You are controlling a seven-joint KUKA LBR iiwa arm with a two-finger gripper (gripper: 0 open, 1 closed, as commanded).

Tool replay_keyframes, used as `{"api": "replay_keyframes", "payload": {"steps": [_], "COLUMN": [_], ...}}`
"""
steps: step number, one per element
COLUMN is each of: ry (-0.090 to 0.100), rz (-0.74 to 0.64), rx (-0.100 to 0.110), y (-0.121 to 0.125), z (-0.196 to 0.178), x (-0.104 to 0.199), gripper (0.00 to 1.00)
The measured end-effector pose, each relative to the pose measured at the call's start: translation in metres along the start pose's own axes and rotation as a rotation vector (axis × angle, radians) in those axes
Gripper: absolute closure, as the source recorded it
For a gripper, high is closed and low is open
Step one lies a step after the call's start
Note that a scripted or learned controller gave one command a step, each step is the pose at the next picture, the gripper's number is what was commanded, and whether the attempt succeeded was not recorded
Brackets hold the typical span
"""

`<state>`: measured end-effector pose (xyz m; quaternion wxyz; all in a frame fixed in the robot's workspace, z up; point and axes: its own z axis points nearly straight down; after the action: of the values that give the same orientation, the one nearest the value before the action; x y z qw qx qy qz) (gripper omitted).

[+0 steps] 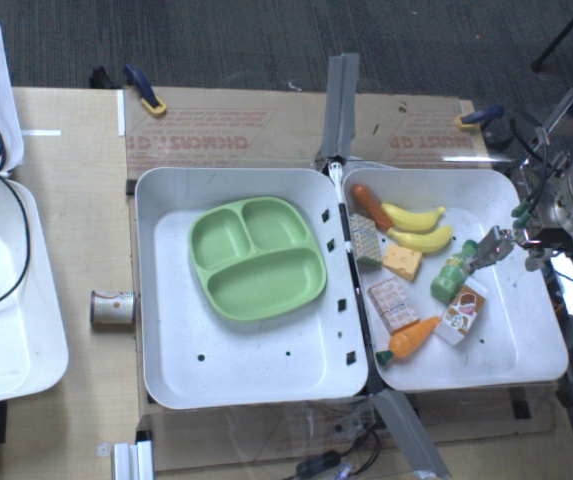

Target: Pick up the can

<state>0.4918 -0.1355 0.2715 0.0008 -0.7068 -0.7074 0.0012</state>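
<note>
One fixed camera looks down at a slant over both white bins (pixel 156 268), arm entering right.

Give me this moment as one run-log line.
end effector: over right bin, beside green bottle | can: on bench, left of left bin, lying sideways, untouched | pick: not done

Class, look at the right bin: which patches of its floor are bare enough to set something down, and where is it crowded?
In the right bin, bare floor lies along the front edge below the carrot and carton, and at the back right beyond the bananas. The left half is crowded; the pincer hangs by the green bottle.
</note>
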Motion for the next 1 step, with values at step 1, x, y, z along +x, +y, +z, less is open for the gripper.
{"api": "replay_keyframes", "payload": {"steps": [1], "ry": [0.001], "rz": [-0.073], "rx": [0.000], "y": [-0.0018], "z": [0.1573], "x": [-0.0241], "gripper": [0.00]}}
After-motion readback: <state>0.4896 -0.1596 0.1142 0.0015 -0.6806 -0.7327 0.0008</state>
